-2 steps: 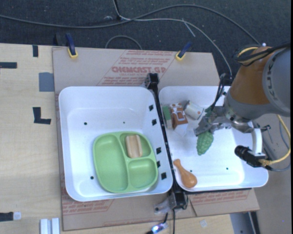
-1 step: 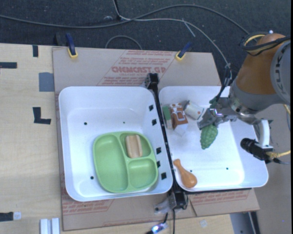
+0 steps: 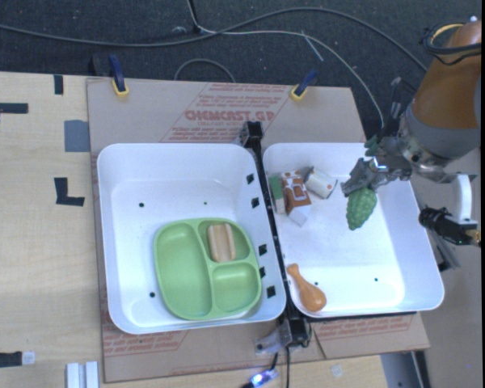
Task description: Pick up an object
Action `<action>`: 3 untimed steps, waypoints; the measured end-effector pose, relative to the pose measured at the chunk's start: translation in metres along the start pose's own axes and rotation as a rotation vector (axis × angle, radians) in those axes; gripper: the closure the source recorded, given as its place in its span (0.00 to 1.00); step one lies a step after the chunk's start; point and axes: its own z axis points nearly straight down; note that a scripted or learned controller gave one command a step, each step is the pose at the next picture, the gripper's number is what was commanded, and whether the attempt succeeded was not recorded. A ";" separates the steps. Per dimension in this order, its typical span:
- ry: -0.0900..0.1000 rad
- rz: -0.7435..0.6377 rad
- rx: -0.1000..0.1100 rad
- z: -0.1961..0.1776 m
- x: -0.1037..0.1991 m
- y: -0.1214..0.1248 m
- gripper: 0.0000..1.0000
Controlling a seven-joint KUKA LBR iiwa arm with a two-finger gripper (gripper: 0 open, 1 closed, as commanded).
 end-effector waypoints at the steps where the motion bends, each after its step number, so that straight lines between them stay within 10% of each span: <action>1: 0.000 0.001 0.007 0.004 0.000 0.000 1.00; 3: 0.003 -0.006 0.008 0.014 0.122 -0.014 1.00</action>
